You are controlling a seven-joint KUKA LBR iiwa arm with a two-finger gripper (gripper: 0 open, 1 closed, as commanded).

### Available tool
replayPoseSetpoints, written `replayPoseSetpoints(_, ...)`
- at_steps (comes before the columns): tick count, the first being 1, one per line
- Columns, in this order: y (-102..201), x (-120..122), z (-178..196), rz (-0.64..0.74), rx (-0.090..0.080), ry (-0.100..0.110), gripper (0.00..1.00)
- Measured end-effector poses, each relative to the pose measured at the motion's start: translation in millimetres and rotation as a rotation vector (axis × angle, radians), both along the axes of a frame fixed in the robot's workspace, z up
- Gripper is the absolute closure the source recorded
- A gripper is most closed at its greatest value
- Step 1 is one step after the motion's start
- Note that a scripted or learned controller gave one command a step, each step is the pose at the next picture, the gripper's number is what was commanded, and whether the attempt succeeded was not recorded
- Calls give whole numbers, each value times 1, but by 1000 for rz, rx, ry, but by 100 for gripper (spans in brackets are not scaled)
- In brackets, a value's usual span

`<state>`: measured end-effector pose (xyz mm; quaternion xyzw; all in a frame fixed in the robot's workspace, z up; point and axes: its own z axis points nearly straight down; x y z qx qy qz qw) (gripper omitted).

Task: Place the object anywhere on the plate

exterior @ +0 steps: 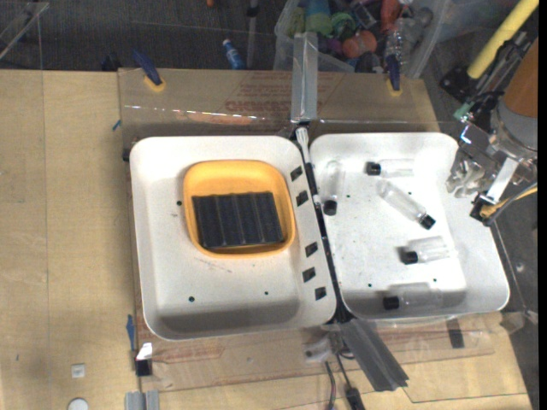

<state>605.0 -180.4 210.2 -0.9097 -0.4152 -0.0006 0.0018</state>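
The worktop (pixel 60 229) spreads tan under everything, and I take the divider (pixel 314 220) between the two bins as my landmark. Left of it lies the left bin (pixel 162 306), holding an orange plate (pixel 239 176) whose middle is covered by a dark ribbed insert (pixel 238 219). Right of the divider lies the right bin (pixel 479 272), where several clear vials with black caps are scattered; their see-through bodies nearly vanish against the white, so I mostly make out the caps. One vial (pixel 406 205) lies slantwise near the bin's middle, another (pixel 425 253) just below it, a third (pixel 386 169) toward the far wall, and one (pixel 402 298) rests by the near wall. My pincer (pixel 479 184) hangs past the right bin's far right edge, partly cut off and tangled with cables; I cannot tell whether it is spread or pressed together.
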Motion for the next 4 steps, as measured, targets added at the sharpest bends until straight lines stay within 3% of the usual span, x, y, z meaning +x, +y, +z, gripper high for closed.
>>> replayPoseSetpoints(1, 5, 56, -17, 38, -3, -1, 100)
replayPoseSetpoints(2, 3, 57, 24, -32, -4, 0, 100)
replayPoseSetpoints(4, -8, 50, 97, 131, -6, -3, 100)
